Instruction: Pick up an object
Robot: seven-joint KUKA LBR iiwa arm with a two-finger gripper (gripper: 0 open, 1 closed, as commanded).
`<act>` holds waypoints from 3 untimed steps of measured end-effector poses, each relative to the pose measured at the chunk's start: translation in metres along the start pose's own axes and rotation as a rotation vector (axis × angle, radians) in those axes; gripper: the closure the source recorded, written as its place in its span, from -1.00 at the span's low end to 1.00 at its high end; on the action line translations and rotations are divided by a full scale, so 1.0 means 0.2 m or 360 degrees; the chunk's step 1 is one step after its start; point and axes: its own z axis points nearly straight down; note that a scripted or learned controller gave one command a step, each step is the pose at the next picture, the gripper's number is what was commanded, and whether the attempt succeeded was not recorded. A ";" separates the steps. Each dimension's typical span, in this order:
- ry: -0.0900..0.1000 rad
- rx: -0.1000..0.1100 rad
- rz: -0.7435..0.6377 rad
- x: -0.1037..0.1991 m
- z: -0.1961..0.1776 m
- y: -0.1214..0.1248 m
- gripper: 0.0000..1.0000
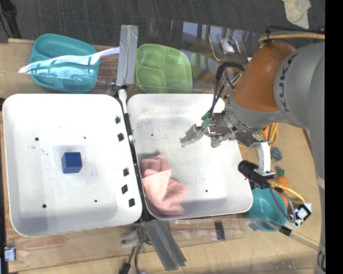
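Pink cloth (160,184), crumpled, lies in the lower left corner of the right bin (228,201), against the wall shared with the left bin (23,153). Blue cube (72,162) sits alone on the floor of the left bin, left of centre in the frame, well apart from the cloth and from the arm. Teal object (267,209) with orange and yellow wiring rests on the bench (0,56) just outside the right bin's lower right corner.

Higher in the frame, the gripper (195,135) hangs over the upper middle of the right bin, pointing left. Its metal fingers (190,137) are spread and nothing lies between them; the cloth is below it in the picture, clearly apart. The grey arm (308,90) with its orange band (266,79) enters from the right edge.

At the far side of the bench, a green tray (163,67) stands behind the right bin and a teal tray (63,61) behind the left bin. A pale rag (294,7) lies on the dark floor at upper right.
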 end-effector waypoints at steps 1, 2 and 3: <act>-0.0001 -0.0005 -0.0101 0.28 0.57 0.00 -1.00; 0.0000 -0.0006 -0.0116 0.20 0.57 -0.32 -1.00; -0.0001 -0.0008 -0.0126 0.21 0.52 -0.32 1.00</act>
